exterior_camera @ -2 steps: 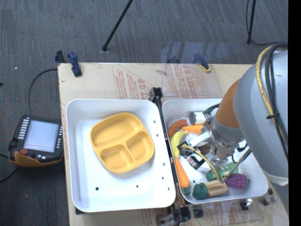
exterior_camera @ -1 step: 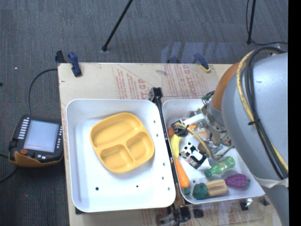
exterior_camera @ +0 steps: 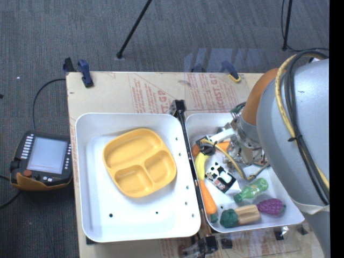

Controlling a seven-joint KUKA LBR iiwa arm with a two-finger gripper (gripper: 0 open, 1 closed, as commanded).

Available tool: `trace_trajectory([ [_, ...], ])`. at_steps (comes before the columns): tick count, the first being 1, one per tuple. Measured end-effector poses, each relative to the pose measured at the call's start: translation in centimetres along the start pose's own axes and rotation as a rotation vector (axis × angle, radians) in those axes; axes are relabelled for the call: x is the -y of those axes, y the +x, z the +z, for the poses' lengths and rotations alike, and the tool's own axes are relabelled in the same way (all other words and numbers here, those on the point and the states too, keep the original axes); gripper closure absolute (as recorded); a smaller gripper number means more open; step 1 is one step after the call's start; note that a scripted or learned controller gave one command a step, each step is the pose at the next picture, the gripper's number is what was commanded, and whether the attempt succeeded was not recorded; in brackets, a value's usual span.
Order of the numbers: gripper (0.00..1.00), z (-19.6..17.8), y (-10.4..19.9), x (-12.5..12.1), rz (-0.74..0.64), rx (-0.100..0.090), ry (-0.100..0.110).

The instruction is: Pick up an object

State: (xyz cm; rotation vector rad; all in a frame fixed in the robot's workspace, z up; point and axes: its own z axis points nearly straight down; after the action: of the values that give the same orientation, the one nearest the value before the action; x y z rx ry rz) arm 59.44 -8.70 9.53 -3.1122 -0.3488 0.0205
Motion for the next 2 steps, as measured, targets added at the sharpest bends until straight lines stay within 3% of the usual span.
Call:
trace_trajectory([
  [1, 1.0, 0.6, 3.9, -0.5, 0.016, -0.012, -0.008],
  [2, 1.0, -2.8, -0.7, -0.3, -0.031, -0.008, -0.005],
])
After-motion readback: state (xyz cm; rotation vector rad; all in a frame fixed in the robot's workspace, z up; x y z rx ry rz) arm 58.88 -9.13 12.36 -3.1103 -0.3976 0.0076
